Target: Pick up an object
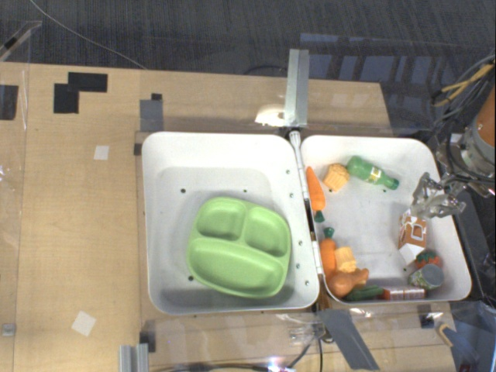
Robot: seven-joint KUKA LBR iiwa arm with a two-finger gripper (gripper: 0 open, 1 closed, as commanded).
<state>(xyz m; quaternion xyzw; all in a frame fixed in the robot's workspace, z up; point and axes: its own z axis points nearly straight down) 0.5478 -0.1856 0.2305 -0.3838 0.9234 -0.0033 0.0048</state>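
The right bin point(372, 147) holds several small objects. A green bottle point(373, 173) lies near its far side beside a yellow chunk point(335, 177). An orange carrot point(314, 190) lies along the divider. A brown and white packet point(413, 232) stands by the right wall, over a small can point(429, 274). My gripper point(436, 195) hangs over the bin's right side, just above and beyond the packet, with nothing visibly held. The orange band of the arm point(485, 126) shows at the right edge.
A green divided plate point(239, 246) lies in the left bin point(167, 208). At the right bin's near left corner sit an orange piece point(328, 255), a yellow piece point(346, 259) and a brown piece point(348, 285). Cables point(463, 91) hang behind the arm.
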